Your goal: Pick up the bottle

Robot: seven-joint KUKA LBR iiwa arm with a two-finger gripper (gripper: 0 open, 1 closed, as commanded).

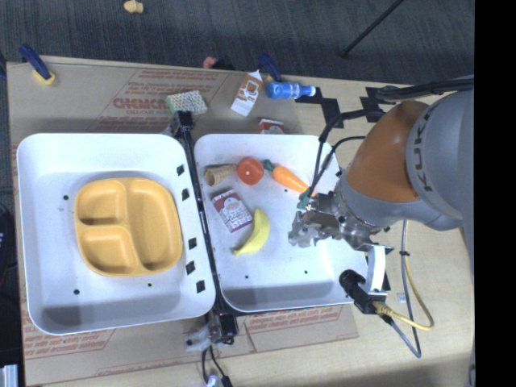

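1. A cardboard-covered bench [121, 95] printed with red lettering stands on dark grey carpet, where a small yellow scrap [133, 6] lies beyond the bench's far edge.
2. At the bench's far left corner sits a blue-and-yellow clamp [36, 64].
3. The left bin [40, 216] holds a yellow three-compartment plate [129, 224], lying flat near its middle.
4. Just beyond that bin's far right corner lies a green patterned sponge [187, 101].
5. A small carton [247, 93] lies on the cardboard behind the right bin, with a second, smaller packet [272, 125] at the bin's far rim.
6. The bottle [289, 91], blue with a pale cap end, lies on its side on the cardboard outside both bins, just right of the carton and well apart from the gripper.
7. The right bin [274, 285] contains a tan cone-like piece [218, 173], a red tomato [250, 170], an orange carrot [288, 177], a red-and-white box [232, 210] and a yellow banana [255, 233].
8. The gripper [306, 230] hangs low over the right bin's right half, right of the banana and near the carrot's end; whether it is open or closed cannot be told, and nothing is seen in it.
9. The arm [411, 168], grey with an orange band, fills the right side, a yellow cable [407, 317] trailing beneath it.
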